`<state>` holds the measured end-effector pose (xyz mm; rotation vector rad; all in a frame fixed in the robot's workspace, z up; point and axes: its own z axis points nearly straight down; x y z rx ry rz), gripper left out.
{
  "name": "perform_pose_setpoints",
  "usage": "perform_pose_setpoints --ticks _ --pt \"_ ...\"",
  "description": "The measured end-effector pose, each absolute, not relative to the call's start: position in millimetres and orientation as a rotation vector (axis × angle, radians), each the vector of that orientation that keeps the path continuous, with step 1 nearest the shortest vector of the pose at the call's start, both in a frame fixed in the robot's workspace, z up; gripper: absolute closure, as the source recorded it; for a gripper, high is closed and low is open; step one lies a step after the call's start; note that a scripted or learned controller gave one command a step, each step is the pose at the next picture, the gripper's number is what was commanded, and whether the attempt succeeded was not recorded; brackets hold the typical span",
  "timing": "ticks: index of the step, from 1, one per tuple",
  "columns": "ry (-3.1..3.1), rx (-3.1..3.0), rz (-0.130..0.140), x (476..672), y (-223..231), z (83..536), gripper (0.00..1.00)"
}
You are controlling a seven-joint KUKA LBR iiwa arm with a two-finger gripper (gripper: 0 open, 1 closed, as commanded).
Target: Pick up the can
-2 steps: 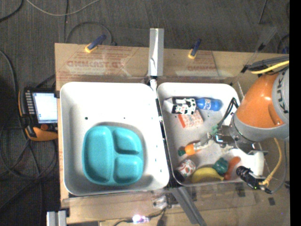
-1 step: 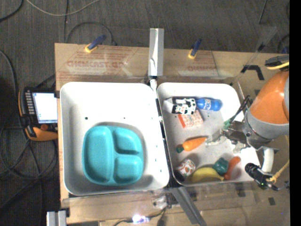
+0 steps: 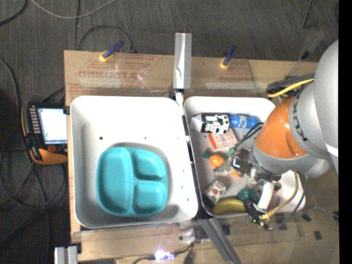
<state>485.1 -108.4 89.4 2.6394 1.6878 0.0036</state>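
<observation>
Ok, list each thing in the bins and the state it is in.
divided plate: lying flat, right way up, in the left bin
can: on its side in the right bin
banana: lying flat
blue bottle: on its side

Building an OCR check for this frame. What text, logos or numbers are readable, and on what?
"KU": black letters on the arm's orange band, cut off.
Reddish print on the cardboard sheet behind the bins: too faint to read.
Red-and-white carton in the right bin: print too small.
Handheld screen left of the bins: washed out.
</observation>
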Motion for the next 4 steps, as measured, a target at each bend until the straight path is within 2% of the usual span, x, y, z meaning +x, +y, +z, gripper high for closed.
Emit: perform_pose_setpoints --ticks 1,2,3,4 --pt "1.688 2.639 0.004 485.2 -108 89 0.0" --pt "1.866 2.527 -0.007 483.5 -157 200 0.0" --pt "1.984 2.439 -0.005 501.1 -72 182 0.0" --pt "1.663 2.662 0.01 486.2 -107 89 0.0"
